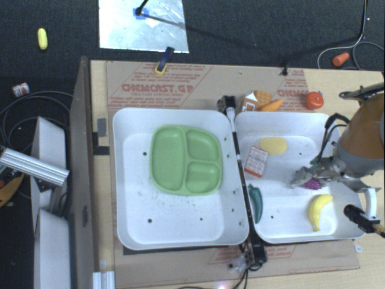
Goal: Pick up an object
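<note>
My gripper (302,177) reaches into the right bin (283,221) from the right, low over its floor. A small purple object (313,185) lies right beside the fingers, touching or nearly touching them. A yellow banana (319,210) lies just below the gripper. A yellow oval piece (273,145) and a small red-and-white carton (256,161) lie to the upper left. A dark green pepper (255,201) rests by the bin's left wall.
The left bin (135,221) holds a green divided plate (184,160). Behind the right bin lie an orange carrot (271,105) and a red tomato (314,100). The arm's orange band (366,138) stands over the right bin's right side.
</note>
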You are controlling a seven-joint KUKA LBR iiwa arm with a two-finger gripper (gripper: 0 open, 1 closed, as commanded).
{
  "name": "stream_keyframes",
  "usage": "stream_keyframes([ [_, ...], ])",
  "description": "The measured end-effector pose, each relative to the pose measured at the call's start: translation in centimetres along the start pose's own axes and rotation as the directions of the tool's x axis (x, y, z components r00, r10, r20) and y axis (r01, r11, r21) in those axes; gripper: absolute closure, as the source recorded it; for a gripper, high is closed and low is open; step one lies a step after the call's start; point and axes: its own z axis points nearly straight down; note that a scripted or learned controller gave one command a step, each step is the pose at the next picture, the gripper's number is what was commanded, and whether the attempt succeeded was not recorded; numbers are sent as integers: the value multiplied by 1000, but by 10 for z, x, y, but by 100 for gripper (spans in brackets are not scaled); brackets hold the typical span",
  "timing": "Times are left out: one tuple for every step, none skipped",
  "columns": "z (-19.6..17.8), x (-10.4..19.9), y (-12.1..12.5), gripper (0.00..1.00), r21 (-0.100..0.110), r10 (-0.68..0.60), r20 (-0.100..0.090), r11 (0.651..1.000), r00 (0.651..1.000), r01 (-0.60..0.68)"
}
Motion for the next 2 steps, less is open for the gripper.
stream_keyframes([
  [-12, 2, 4, 100, -7, -3, 0, 1000, 1000, 3],
  [-1, 54, 13, 100, -4, -11, -2, 1000, 1000, 11],
])
